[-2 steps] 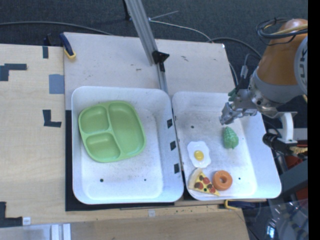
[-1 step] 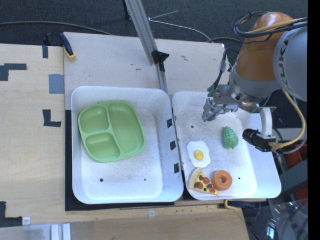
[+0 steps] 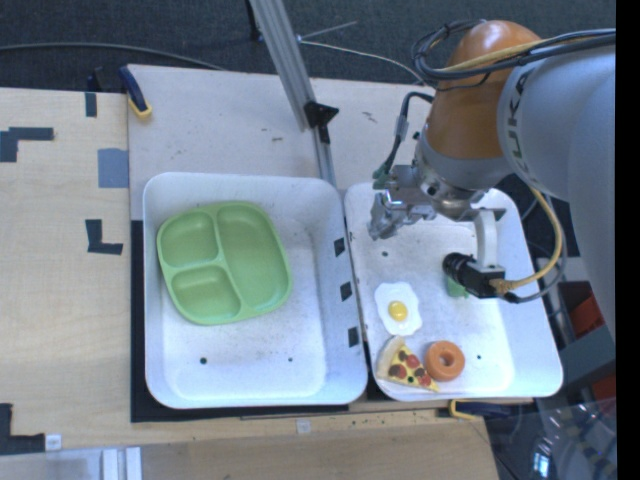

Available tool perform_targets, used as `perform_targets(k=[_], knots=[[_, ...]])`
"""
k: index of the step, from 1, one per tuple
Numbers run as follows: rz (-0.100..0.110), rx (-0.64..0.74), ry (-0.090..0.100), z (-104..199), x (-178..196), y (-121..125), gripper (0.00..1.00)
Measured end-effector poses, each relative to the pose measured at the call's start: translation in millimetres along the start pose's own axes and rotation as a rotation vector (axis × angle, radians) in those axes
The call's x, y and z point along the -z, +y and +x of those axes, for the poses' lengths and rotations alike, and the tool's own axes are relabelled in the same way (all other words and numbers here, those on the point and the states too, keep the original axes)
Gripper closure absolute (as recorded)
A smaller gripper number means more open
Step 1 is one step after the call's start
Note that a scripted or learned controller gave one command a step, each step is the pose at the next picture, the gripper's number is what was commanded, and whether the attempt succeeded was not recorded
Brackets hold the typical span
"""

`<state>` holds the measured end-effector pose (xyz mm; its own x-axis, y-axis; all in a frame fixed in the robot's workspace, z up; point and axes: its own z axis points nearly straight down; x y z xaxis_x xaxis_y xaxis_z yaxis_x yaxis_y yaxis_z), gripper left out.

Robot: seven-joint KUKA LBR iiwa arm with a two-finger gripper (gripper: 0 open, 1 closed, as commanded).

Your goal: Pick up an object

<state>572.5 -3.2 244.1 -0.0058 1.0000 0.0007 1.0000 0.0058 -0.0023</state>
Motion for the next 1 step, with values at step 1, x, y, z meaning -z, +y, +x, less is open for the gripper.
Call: perform_targets(k=[1], knots=[[0.001, 0.0, 0.0, 47.0, -13.1, 1.9, 1.0]])
